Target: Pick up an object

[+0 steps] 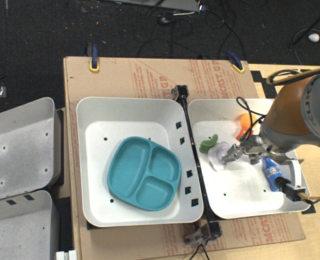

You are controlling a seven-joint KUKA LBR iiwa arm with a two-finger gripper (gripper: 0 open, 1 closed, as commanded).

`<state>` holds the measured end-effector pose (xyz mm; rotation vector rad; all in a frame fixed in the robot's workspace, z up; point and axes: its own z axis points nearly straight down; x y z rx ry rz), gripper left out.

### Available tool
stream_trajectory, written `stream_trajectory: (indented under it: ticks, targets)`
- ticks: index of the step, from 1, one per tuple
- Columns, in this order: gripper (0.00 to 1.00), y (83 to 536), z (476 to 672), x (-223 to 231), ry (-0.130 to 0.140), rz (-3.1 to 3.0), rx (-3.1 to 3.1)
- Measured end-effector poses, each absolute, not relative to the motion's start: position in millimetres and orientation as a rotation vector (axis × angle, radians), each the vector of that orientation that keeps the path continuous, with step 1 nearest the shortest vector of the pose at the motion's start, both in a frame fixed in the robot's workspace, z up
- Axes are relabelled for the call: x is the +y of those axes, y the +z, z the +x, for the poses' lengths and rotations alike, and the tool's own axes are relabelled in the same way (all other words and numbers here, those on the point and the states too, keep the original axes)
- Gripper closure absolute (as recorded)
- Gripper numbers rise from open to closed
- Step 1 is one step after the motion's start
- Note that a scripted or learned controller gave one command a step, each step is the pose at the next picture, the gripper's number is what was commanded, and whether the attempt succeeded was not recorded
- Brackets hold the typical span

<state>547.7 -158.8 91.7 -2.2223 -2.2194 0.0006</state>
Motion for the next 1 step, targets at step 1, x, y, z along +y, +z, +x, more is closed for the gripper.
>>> stream_trajectory:
  ticks: [1]
  targets:
    - [1.0, 102.6, 548.3, -158.8, -0.001, -2.224, -2.219]
